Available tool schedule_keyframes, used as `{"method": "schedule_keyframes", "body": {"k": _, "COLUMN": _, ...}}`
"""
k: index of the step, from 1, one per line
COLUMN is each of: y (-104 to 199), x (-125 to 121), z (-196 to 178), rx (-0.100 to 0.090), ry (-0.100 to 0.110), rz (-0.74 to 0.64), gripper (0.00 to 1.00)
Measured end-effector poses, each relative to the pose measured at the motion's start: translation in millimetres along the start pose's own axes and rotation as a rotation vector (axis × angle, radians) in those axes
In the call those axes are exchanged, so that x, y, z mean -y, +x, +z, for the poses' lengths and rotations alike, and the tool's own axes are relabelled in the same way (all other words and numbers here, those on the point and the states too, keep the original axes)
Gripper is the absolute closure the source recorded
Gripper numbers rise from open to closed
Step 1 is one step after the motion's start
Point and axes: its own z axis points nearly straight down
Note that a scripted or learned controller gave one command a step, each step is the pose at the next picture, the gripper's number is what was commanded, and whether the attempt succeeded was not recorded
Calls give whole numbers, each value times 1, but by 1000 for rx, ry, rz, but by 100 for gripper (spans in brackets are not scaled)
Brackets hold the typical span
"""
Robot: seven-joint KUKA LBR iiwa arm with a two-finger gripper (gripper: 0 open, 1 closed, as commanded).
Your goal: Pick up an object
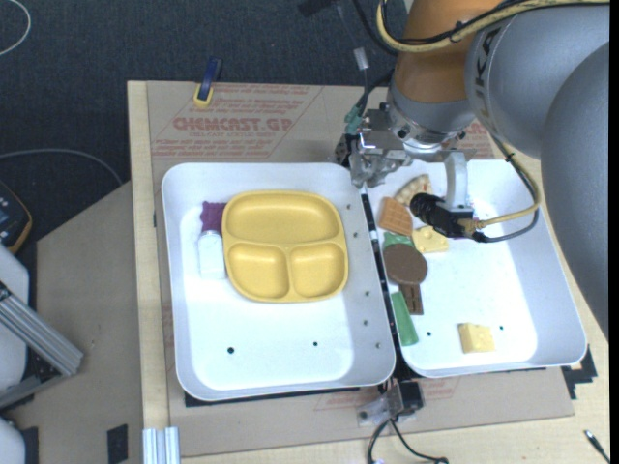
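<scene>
Nearest to you, in the right bin (542, 288), a yellow block (475, 337) lies close to the front edge. A green stick (402, 318) lies along the wall next to the left bin (280, 356), also toward the front. Just behind the stick you see a brown paddle (405, 267), its round head pointing away from you and its handle touching the stick.

Farther back in the same bin there is a pale yellow piece (431, 241) and an orange wafer (395, 217), both near the divider between the bins. A tan piece (414, 187) lies behind the wafer, almost under the arm.

In the left bin, a yellow tray (285, 245) with three compartments takes the middle. At its left side a white bottle (210, 255) lies touching it, and a purple thing (213, 215) is just behind the bottle.

The end effector (372, 158) is at the back edge of the bins, right over the divider, low above the surface. You cannot tell from this view how its fingers stand, and nothing is seen between them.
</scene>
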Motion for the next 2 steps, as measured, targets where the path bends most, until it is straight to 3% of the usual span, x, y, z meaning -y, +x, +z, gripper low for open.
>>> {"method": "schedule_keyframes", "body": {"k": 1, "y": -6, "x": 13, "z": 11, "rx": 3, "ry": 5, "rz": 8, "gripper": 100}}
{"method": "schedule_keyframes", "body": {"k": 2, "y": -1, "x": 6, "z": 14, "rx": 3, "ry": -1, "rz": 6, "gripper": 100}}
